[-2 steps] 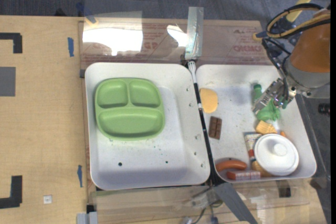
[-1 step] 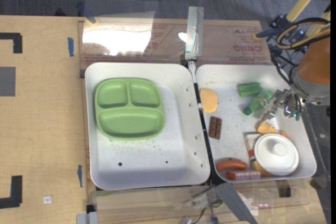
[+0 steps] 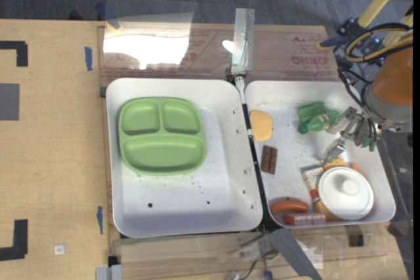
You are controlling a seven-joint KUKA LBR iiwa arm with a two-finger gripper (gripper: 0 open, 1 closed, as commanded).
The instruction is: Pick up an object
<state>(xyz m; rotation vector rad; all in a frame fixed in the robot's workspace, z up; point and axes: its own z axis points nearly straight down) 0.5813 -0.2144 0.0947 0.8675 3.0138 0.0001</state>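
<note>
At lower right of the frame the white lidded cup (image 3: 346, 192) looked light, rigid, slippery, best gripped across its rim, while my gripper (image 3: 343, 143) hovered just above it, jaws spread, pinching nothing.

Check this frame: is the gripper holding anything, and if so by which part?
Nothing is seen between the fingers. The gripper hangs open in the right bin, above the white lidded cup and beside the green bottle.

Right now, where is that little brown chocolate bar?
The chocolate bar lies in the right bin, near its left wall, just below the yellow piece.
</note>
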